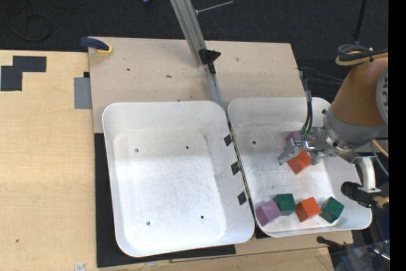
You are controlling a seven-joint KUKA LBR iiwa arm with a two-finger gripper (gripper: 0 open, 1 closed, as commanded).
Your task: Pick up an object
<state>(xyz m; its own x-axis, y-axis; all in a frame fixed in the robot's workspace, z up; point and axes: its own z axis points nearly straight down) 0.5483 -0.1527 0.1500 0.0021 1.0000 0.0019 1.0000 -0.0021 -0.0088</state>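
Pincer point(298, 155) touching orange block point(299, 163).

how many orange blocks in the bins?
2, both in the right bin: one orange block at the gripper, another orange block in the front row between two green ones. The arm may hide more.

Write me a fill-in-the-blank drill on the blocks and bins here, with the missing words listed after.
1. All the blocks lie in the ____ bin as the camera sees it.
2. The block right at the claw is ____ in colour.
3. Along the near wall of that bin sit ____ blocks in a row.
4. The row's leftmost block is ____.

Missing words: right; orange; four; purple
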